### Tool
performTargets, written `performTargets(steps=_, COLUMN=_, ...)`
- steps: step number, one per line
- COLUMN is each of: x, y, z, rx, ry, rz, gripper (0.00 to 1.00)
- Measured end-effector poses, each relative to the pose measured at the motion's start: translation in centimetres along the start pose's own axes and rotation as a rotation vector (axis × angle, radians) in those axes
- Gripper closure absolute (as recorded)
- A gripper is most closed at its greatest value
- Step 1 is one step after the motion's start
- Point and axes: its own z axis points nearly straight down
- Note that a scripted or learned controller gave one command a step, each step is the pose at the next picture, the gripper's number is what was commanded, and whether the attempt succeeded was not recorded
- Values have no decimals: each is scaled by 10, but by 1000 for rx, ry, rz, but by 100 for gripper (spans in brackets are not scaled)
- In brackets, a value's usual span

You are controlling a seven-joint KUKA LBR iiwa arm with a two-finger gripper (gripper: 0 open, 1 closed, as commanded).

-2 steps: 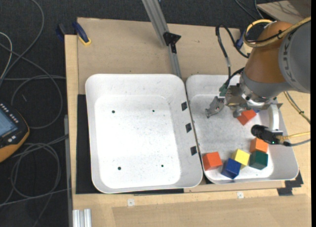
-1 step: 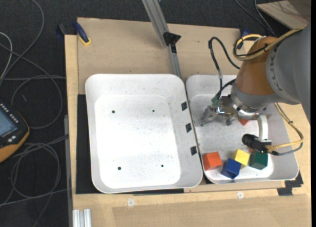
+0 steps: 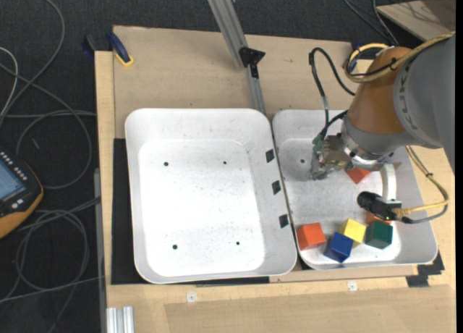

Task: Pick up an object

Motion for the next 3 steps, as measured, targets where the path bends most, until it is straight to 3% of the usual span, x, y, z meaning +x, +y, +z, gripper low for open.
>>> performTargets(steps=2, x=-6, y=8, z=-107, rx=-7, ry=-3, rz=0, gripper=100)
performTargets(steps=3, x=-5, y=8, z=-106, rx=0, ry=-3, rz=-1, gripper=100)
